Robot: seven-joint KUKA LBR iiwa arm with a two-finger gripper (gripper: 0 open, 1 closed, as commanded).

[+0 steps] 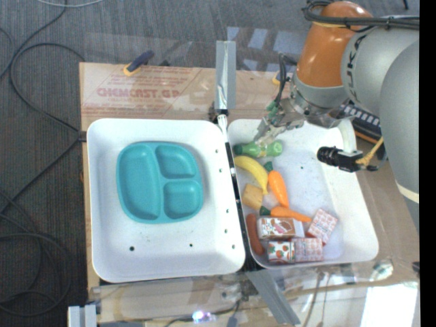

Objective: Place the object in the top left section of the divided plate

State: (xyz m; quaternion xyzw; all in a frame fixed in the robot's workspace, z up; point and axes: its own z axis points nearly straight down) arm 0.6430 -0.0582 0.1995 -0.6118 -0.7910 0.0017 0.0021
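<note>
green toy bottle [262, 148] in right bin [354, 240], gripper [271, 129] touching it, finger state unclear, teal divided plate [160, 181] left

The wooden bench [136, 94] bears two white bins [102, 251] [354, 237] side by side.

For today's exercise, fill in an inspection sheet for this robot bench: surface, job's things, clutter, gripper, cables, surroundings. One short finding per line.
Surface: two white bins; left bin, right bin.
Job's things: teal divided plate in left bin; green object at the gripper.
Clutter: banana, carrot, small cartons in right bin.
Gripper: gripper low over right bin's far-left corner, at the green object.
Cables: black cable on the carpet.
Surroundings: grey carpet.
</note>
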